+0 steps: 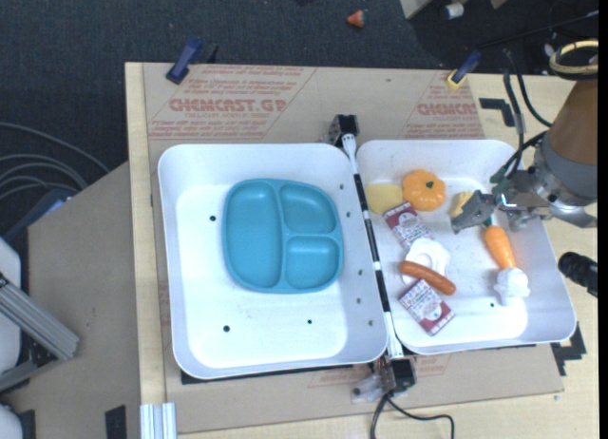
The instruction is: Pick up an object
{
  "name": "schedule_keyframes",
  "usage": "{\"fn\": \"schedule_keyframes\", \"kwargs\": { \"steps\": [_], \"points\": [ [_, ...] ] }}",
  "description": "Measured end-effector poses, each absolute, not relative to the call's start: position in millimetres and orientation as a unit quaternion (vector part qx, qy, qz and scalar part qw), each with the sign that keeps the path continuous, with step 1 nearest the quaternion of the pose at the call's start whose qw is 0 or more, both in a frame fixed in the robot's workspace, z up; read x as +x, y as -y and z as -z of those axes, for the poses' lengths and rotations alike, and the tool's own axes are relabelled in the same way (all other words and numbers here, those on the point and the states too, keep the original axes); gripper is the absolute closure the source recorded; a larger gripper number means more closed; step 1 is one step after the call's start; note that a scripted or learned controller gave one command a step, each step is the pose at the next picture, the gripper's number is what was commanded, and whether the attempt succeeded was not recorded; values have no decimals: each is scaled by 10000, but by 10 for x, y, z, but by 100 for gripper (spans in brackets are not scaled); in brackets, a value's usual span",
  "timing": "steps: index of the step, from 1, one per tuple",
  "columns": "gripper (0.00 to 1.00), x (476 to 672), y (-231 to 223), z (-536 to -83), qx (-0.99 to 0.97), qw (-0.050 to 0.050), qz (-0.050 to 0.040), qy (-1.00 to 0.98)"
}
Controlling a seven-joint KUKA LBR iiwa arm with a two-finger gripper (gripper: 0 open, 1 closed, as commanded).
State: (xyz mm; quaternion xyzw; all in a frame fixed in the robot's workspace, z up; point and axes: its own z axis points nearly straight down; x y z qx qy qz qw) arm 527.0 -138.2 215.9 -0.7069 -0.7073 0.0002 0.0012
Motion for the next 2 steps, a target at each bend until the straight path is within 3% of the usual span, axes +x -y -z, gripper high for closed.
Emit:
{"fn": "schedule_keyframes", "kwargs": {
  "steps": [1, 2],
  "points": [
    [0, 5674, 1037, -846, -7068, 2, 1, 7074],
    [100, 5675, 1040, -944, -7075, 1, 4, 7067]
  ]
}}
